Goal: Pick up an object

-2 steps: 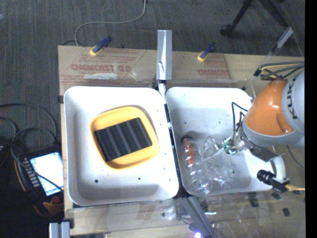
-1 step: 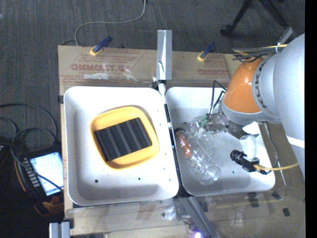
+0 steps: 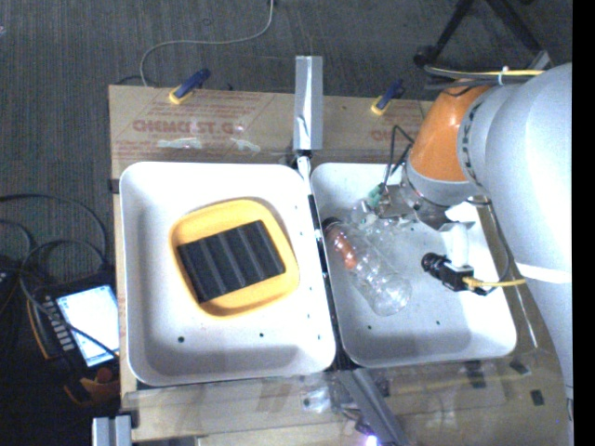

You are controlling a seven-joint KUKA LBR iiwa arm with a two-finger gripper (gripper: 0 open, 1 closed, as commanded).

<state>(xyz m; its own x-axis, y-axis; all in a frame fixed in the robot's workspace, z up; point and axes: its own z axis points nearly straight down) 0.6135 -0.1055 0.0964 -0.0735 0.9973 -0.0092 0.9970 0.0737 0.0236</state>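
A: Camera view notes. Claw (image 3: 389, 204) low in the right bin (image 3: 483, 337), at its upper middle, under the orange wrist band. Whether it is clenched or released, I cannot tell; the arm's bulk and the clear plastic blur together there.

B: Anything in it?

A: Nothing I can confirm. A clear plastic bottle (image 3: 372, 266) lies on its side just below and left of the claw, running diagonally from the bin's left wall toward the middle. Its upper end looks touching or nearly touching the claw; can't separate them.

B: So which step?

A: Judged as the reach-and-grasp stage, not yet a lift. The bottle rests flat on the bin floor.

B: Next move?

A: Likely closing across the bottle's narrow width, then a straight rise. Transparent, rounded and probably slippery, so it may roll away or squirt out.

B: Bottle's look?

A: See-through, ribbed or crumpled, a reddish patch near its upper left end.

B: Elsewhere?

A: Left bin (image 3: 139, 342) holds a yellow tray with a dark ridged insert (image 3: 234, 256), well apart. Both bins sit on the tabletop.
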